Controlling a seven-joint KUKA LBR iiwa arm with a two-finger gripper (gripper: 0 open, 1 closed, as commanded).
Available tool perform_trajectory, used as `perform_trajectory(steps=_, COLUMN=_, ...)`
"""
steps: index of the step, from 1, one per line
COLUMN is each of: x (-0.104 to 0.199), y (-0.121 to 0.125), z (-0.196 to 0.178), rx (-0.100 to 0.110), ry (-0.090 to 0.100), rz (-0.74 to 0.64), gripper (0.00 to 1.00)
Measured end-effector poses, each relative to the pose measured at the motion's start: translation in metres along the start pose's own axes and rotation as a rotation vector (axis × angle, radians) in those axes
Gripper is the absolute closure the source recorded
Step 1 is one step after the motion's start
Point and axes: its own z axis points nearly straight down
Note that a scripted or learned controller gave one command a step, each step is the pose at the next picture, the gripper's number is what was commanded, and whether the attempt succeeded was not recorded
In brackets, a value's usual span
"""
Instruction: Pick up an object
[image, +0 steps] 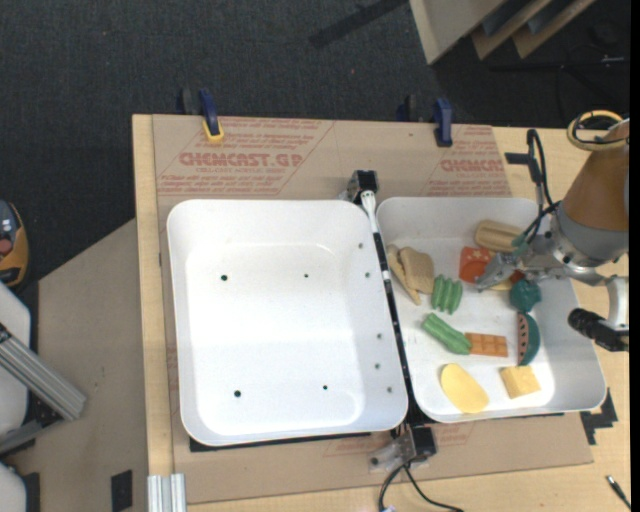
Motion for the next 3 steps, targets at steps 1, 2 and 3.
perform_trajectory(steps=1, x=0.035, y=0.043, z=-0.003, rx=-0.008, ry=-0.012, rz=-0.001, gripper=0.00)
perform_trajectory(steps=2, x=-0.003, y=-0.015, z=-0.004, rx=-0.004, ry=-0.001, rz=0.006, gripper=0.00)
perform_trajectory(steps=3, x=0.019, y=0.052, z=-0.002, rx=0.003, ry=-0.011, rz=-0.003, gripper=0.00)
